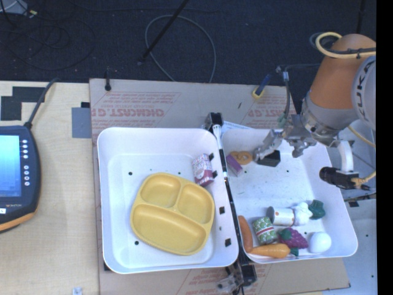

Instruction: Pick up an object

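**Arm over the right bin**

The gripper [270, 154] hung over the far part of the right bin [344, 238], its fingers apart with nothing between them, near a small orange piece [244, 158]. Toy foods [285, 232] clustered at the near edge. The left bin [116, 158] held a yellow divided plate [173, 212].

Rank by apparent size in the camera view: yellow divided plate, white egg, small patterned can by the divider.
1. Yellow divided plastic plate, largest by far.
2. Small patterned can by the divider.
3. White egg.
Can and egg look close; that ranking is unsure.
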Available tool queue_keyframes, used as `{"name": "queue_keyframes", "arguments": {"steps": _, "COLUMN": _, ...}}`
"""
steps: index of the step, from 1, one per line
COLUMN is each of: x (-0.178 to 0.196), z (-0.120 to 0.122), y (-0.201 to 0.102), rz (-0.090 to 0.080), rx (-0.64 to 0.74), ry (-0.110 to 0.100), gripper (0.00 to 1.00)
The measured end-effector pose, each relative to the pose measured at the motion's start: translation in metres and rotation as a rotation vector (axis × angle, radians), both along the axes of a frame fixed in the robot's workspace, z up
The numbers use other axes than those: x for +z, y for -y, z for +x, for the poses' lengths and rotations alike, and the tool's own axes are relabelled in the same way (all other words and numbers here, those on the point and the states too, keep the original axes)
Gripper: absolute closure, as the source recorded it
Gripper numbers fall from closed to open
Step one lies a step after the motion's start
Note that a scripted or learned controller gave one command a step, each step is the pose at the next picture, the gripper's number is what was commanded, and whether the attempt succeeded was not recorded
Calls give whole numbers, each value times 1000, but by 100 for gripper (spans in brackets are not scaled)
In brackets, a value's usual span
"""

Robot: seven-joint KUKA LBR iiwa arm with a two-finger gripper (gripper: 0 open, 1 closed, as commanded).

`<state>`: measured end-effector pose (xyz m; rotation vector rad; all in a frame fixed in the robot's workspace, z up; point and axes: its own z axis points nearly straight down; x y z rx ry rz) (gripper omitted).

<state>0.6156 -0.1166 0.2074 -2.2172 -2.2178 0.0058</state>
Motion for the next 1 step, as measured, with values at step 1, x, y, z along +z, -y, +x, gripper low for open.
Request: {"name": "queue_keyframes", "arguments": {"steps": 1, "x": -118, "z": 25, "y": 24, "rz": 0, "rx": -1, "ry": -9, "gripper": 0}}
